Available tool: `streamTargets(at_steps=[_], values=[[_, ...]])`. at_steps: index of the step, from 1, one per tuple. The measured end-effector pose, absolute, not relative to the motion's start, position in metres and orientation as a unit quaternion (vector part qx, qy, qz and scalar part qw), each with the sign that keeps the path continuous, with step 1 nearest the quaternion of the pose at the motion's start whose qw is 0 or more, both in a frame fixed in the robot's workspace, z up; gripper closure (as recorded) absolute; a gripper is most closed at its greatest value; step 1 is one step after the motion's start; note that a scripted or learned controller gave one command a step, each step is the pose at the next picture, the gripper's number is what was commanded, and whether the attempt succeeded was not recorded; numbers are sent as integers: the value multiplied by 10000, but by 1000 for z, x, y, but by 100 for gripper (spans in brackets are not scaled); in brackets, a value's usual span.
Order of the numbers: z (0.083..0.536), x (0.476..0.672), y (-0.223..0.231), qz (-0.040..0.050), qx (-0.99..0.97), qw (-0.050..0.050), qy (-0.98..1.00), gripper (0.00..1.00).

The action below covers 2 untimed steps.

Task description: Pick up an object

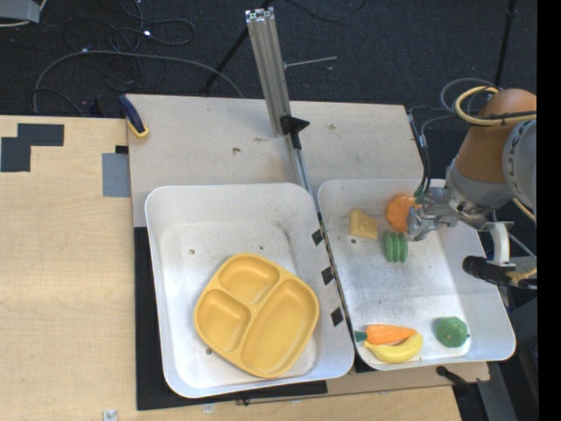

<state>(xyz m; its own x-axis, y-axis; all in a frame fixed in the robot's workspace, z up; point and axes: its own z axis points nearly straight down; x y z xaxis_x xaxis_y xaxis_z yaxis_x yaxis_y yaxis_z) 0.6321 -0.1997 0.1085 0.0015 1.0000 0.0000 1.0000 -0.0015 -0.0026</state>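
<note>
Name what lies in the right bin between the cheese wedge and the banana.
In the camera view, only bare bin floor lies between the cheese wedge and the banana; the carrot rests right against the banana.

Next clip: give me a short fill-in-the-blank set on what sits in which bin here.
1. The yellow divided plate lies in the ____ bin.
2. The plate has ____ compartments.
3. In the right bin, the carrot lies against the ____.
4. The gripper is beside the ____ fruit, near the bin's far end.

Missing words: left; three; banana; orange
</note>
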Motion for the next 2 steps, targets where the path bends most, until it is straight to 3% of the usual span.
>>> streamTargets(at_steps=[2], values=[[215,631,-201,-9,-7069,-20,-7073,100]])
